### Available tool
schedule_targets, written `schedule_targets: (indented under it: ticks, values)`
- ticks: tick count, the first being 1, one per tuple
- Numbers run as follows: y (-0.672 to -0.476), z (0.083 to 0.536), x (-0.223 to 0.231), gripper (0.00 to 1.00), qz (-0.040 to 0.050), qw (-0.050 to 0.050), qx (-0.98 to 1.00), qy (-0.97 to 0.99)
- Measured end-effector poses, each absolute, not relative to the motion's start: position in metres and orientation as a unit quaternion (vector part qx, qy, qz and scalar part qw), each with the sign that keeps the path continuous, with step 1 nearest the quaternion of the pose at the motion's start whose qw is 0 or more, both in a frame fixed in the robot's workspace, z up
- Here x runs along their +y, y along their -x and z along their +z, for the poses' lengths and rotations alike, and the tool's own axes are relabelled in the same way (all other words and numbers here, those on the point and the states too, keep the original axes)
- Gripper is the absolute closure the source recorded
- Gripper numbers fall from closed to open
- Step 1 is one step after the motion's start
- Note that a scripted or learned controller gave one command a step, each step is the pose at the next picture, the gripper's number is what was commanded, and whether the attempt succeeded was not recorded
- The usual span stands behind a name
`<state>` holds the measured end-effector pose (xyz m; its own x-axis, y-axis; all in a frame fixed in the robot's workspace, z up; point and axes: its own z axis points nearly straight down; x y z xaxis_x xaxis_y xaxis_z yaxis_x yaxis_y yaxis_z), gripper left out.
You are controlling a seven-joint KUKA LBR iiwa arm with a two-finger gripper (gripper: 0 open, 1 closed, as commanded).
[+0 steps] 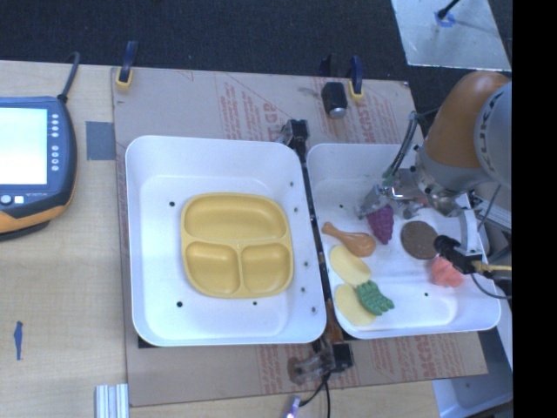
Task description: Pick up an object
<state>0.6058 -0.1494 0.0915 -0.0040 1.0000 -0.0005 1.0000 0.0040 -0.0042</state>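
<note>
The arm (466,133) enters from the right and bends down over the right bin (348,159). The gripper (380,200) sits low in the upper middle of this bin. Its metal fingers point toward the left bin (144,233); whether they are apart or together cannot be determined, and no object is visibly between them.

Objects relative to the gripper:
- Purple grape bunch (381,223): just below the gripper, touching or nearly touching it; contact cannot be confirmed.
- Brown drumstick (350,238): below and to the left, near the grapes.
- Brown round disc (419,239): below and to the right, just beside the grapes.
- Pink piece (446,272): further down and right, partly covered by a black cable part.
- Upper yellow piece (348,266): below the drumstick.
- Lower yellow piece (350,304): lower again, at the bin's near left corner.
- Green leafy piece (375,298): resting on the lower yellow piece.

The left bin, well to the left of the gripper, holds a yellow divided plate (237,242). A handheld control pad (30,164) lies on the bench far to the left.
</note>
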Motion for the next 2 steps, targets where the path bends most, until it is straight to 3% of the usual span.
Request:
schedule_targets:
  ticks: [1, 2]
  values:
    - [-0.641, 0.123, -0.178, 0.00, 0.0002, 0.000, -0.708, 0.706]
    - [-0.600, 0.091, -0.123, 0.00, 0.0019, 0.002, -0.709, 0.705]
